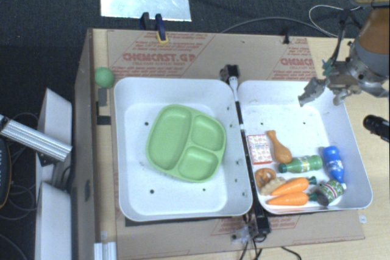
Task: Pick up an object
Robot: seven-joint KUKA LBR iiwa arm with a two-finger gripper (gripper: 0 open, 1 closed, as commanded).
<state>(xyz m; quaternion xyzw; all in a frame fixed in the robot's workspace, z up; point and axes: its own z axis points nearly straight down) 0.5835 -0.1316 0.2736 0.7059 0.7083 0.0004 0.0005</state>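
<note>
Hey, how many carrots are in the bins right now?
2, both in the right bin, near its front edge: one carrot just below the green bottle, the other carrot right in front of it. Clutter there could hide more.

"chemcast gp" on the board [159, 58]

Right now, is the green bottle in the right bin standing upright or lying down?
Lying down. The green bottle rests on its side on the floor of the right bin, with its length running across the bin, above the carrots.
</note>
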